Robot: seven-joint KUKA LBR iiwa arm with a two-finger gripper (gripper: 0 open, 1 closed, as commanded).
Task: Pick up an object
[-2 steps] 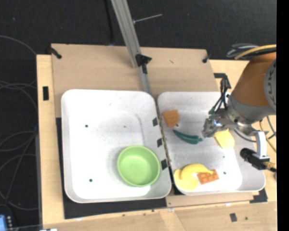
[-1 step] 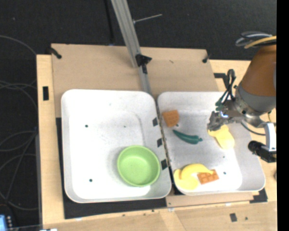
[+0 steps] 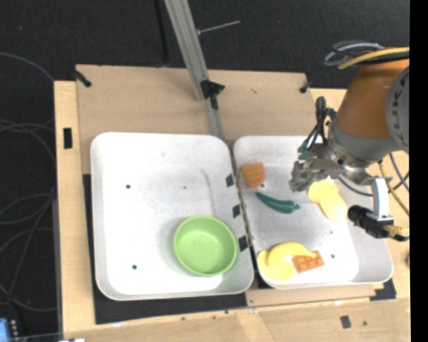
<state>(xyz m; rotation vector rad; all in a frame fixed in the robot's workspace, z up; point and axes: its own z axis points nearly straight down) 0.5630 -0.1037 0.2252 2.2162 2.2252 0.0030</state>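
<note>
the left bin [image 3: 128,162] carries a green bowl [image 3: 205,244] at about 5 o'clock of its floor, close to the wall it shares with the right bin [image 3: 342,262]. it looks like thin moulded plastic: light, stiff, smooth, and too broad to span, so a grip would have to pinch the rim.

in the right bin, an orange block [image 3: 253,174] lies at about 10 o'clock, near the dividing wall. it appears small, squarish and probably firm, which makes it an easy candidate taken across two opposite flat sides. a teal curved piece [image 3: 278,203] lies near the middle, thin and low, likely slippery and best caught across its narrow width. at 6 o'clock a yellow rounded piece [image 3: 284,260] touches a small orange piece [image 3: 307,262]; their crowding would hamper a clean grip.

the pincer [image 3: 303,174] hangs at about 1 o'clock of the bin, between the orange block and a pale yellow object [image 3: 328,199] just beside it at 4 o'clock. whether it is wide or narrow i cannot tell; nothing visible sits in it. the pale yellow object is nearest, looks light and smooth, and its flat sides seem the sensible hold.
</note>
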